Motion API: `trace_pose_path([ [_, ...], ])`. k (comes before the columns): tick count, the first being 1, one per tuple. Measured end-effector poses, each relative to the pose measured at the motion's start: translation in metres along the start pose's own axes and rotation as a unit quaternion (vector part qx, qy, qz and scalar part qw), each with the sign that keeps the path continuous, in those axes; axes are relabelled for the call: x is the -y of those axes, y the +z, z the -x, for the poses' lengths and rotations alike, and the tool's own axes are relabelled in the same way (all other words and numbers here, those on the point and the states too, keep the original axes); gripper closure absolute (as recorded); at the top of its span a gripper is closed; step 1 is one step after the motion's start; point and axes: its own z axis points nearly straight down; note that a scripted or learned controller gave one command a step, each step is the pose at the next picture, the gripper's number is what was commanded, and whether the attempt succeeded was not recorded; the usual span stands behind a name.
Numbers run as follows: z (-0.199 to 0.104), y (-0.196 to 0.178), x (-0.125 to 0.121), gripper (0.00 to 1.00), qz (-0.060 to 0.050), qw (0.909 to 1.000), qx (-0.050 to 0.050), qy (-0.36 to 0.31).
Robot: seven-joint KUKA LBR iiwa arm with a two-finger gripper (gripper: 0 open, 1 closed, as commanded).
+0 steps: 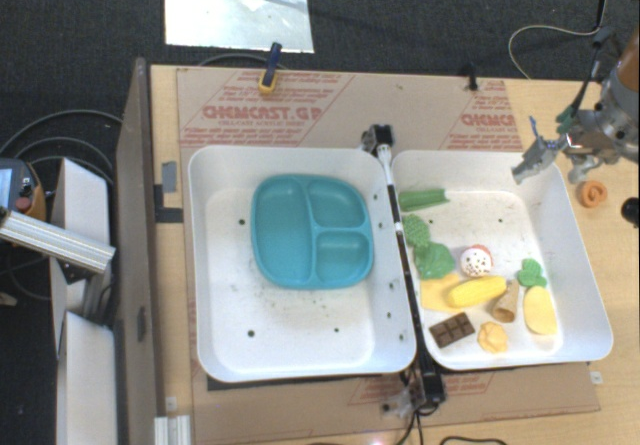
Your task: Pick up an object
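Two white bins sit side by side on the bench. The left bin point(225, 333) holds a teal plate point(311, 231) with three compartments, lying flat near its middle. The right bin point(575, 263) holds a group of small toy foods, mostly in its lower half. A green bean pod point(422, 198) lies near the upper left corner. Below it are green leafy pieces point(428, 253), a white ball with red spots point(477, 260), a yellow corn cob point(476, 290), a brown chocolate bar point(452, 330), a small yellow pastry point(492, 336), a tan cone point(505, 305), a green broccoli piece point(532, 273) and a yellow lemon point(540, 311). The gripper point(545, 155) hangs over the upper right corner of the right bin, well apart from the foods, and nothing is between its fingers. From this view I cannot tell if the fingers are apart or together. An orange ring point(594, 195) lies on the bench just beside the right bin.
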Motion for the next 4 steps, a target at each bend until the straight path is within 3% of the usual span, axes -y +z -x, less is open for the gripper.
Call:
trace_pose_path([
  [1, 0.008, 0.11, 0.017, 0.0, -0.006, 1.0, -0.002, 0.002],
  [2, 0.014, 0.136, 0.065, 0.0, -0.003, 1.0, -0.001, 0.002],
  [3, -0.021, 0.201, 0.079, 0.0, -0.001, 1.0, -0.001, -0.001],
  [4, 0.045, 0.157, 0.015, 0.0, 0.005, 1.0, 0.003, 0.001],
])
